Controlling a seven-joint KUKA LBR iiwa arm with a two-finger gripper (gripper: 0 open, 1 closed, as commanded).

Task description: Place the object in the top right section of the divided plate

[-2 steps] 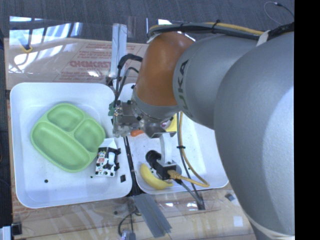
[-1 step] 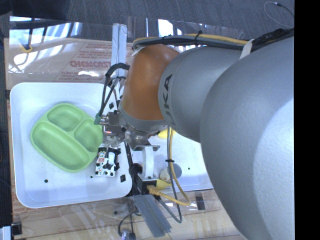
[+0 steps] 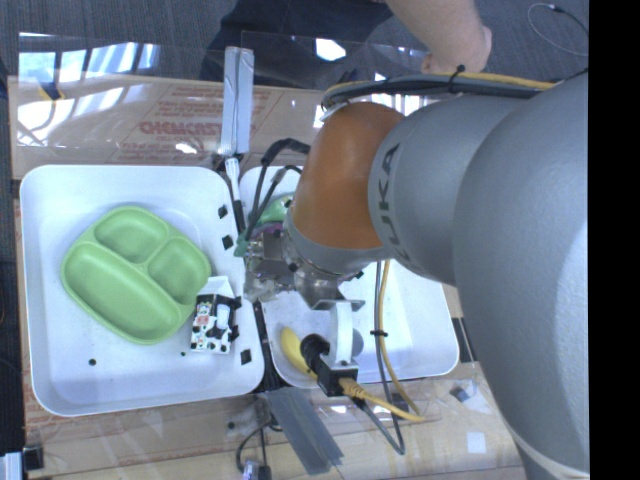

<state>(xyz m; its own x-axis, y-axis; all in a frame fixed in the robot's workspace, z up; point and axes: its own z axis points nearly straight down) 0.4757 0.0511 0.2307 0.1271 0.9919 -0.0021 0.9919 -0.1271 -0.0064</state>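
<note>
We looked down on two shallow white bins set side by side. In the left bin point(image 3: 60, 368) lay a green divided plate point(image 3: 135, 273), smooth moulded plastic with rounded corners, split into one large section and two smaller ones; the plate sat turned at a slant. Touching the plate's near right edge was a small flat white card or packet with black and red markings point(image 3: 212, 325), its long axis running roughly near to far; we could not make out which end was its top. It lay on the bin floor, outside every section of the plate.

The right bin point(image 3: 430, 338) was largely covered by the grey arm point(image 3: 500, 208) with its glossy orange band point(image 3: 340, 188). At that bin's near left corner we saw a small yellow object point(image 3: 290, 346), rounded and elongated, beside a black fitting with a yellow cable.

The gripper point(image 3: 262, 273) hung over the seam between the bins, amid dark cables and metal parts. We could not tell its state from this angle, and nothing was visibly held.
</note>
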